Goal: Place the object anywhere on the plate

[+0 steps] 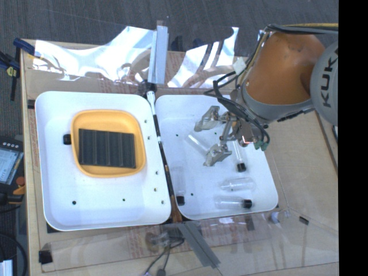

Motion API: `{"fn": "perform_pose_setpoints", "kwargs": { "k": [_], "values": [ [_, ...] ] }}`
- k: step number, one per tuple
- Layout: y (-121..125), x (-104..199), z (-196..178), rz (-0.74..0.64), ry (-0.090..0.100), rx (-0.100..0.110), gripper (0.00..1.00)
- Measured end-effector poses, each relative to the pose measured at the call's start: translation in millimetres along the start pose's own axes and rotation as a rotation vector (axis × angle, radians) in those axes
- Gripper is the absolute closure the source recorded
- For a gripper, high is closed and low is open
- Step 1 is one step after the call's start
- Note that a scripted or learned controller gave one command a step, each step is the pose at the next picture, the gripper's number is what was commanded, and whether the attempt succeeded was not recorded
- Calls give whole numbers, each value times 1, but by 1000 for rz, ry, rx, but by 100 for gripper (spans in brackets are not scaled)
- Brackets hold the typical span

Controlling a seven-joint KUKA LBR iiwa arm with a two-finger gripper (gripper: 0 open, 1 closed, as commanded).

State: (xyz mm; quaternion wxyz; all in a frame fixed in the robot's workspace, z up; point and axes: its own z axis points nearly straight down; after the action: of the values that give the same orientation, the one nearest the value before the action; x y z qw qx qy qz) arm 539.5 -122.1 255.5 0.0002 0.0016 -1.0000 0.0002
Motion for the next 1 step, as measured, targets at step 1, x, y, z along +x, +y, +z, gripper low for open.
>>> {"fn": "perform_pose_setpoints", "kwargs": {
  "k": [1],
  "values": [
    [-29, 14, 52, -225, 2, -1, 0]
  ]
}}
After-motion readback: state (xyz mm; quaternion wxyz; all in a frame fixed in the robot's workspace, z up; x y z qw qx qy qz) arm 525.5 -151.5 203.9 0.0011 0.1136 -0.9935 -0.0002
